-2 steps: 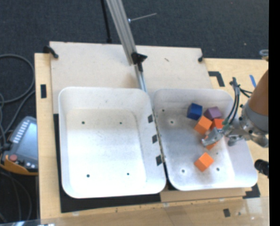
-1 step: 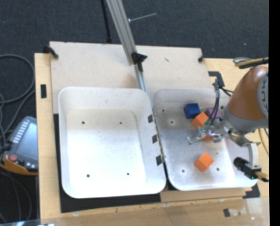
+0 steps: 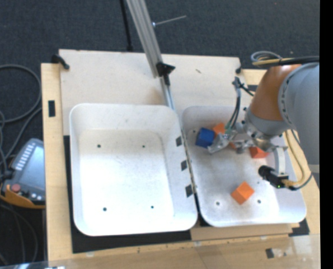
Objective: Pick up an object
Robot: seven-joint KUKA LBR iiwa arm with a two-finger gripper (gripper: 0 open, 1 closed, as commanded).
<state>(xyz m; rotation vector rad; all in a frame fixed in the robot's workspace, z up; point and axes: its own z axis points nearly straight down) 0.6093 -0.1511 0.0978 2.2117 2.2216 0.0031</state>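
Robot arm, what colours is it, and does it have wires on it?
The arm is a fat, rounded grey tube with a shiny orange band above the wrist. Thin dark cables run down beside the band to the gripper, which is small, silvery-grey metal. Another black cable loops out below the wrist.
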